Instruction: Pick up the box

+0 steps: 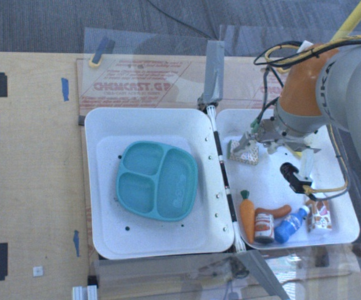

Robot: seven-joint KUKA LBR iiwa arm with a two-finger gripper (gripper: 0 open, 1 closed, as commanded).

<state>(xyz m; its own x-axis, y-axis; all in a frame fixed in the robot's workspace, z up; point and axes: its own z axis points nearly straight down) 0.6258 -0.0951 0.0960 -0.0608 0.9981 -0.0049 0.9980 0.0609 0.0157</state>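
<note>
Right bin, box seemingly at fingers

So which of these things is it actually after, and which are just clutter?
For the job: small box in the right bin; gripper beside it.

Lying about: carrot, can, sausage, blue bottle, packet, teal divided plate in the left bin.

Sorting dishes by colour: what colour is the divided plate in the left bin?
Teal, a light blue-green all over; the plate shows clearly in the camera view.
</note>
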